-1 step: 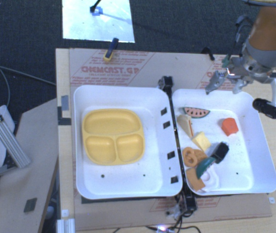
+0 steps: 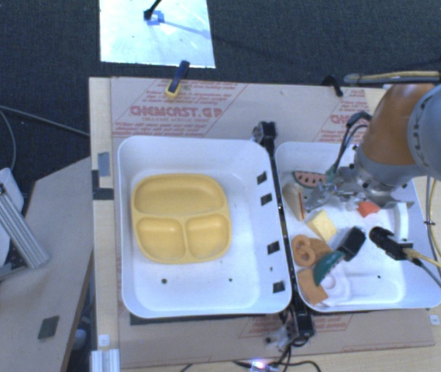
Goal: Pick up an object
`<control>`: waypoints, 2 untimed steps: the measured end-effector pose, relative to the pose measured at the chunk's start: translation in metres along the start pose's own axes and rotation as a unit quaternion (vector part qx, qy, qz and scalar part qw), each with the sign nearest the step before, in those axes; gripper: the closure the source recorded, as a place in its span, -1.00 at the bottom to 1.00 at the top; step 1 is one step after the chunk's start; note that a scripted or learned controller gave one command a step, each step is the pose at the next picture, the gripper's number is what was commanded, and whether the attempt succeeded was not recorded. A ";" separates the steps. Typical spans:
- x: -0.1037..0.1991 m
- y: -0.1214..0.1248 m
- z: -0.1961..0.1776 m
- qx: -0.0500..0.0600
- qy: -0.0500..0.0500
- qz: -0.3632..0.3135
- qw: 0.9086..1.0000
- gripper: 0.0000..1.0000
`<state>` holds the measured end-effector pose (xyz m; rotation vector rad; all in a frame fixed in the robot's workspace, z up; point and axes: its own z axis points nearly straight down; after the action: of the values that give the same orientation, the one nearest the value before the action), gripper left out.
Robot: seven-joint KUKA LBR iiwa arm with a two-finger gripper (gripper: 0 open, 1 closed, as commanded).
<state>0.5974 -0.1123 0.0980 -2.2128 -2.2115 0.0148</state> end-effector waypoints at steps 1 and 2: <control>0.002 -0.055 0.016 -0.006 -0.001 0.000 1.000 -1.00; 0.030 -0.113 0.016 -0.006 0.000 -0.001 1.000 -1.00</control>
<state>0.4840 -0.0826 0.0837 -2.2172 -2.2186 0.0019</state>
